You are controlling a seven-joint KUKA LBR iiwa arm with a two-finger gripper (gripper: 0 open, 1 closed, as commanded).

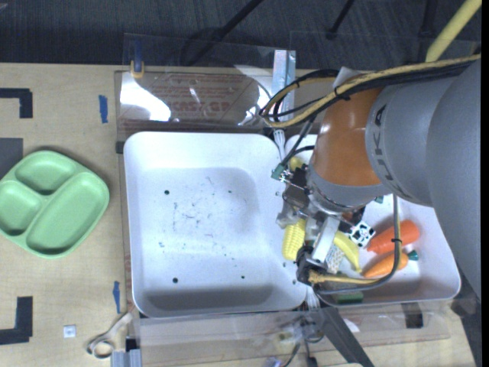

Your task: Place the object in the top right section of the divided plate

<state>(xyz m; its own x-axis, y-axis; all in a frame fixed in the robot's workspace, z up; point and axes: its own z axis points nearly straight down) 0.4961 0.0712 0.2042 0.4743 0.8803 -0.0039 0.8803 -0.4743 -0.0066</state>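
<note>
Camera view: corn cob (293, 239) beside arm (416, 128)

The surface (61, 90) is pale wood. A green three-section plate (69, 212) lies near its left edge, well apart from the bins. The left bin (199, 205) and right bin (432, 274) sit side by side. Black corner marks (19, 102) and blue tape strips (102, 107) are fixed to the surface.
</note>
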